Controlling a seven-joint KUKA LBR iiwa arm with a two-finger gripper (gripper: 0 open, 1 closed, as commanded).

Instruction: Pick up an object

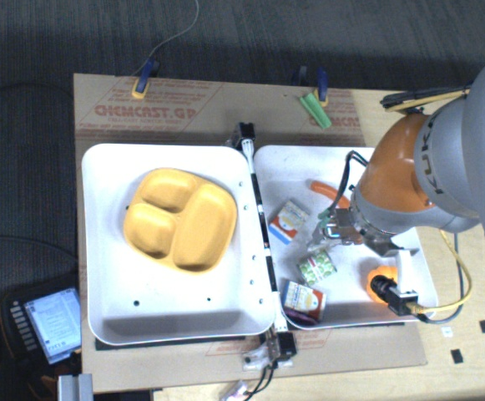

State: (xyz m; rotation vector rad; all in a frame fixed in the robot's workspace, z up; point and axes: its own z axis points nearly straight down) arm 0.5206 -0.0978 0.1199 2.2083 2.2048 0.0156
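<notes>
Hand (pixel 335 228) hung low over right bin (pixel 342 159); whether it was apart or together could not be told. Green-white packet (pixel 317 266) lay just below it, small white-orange carton (pixel 290 220) beside, red carton (pixel 304 301) near front wall. Best pick likely green-white packet: centre over it, drop straight, avoid neighbours. Yellow moulded tray (pixel 180 218) sat in left bin (pixel 100 224), well apart.

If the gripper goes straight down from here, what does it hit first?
Most likely the small green-and-white packet, which lies just below the gripper in the right bin. Depth is hard to judge from this slanted view, so it could instead land on bare bin floor beside it.
</notes>
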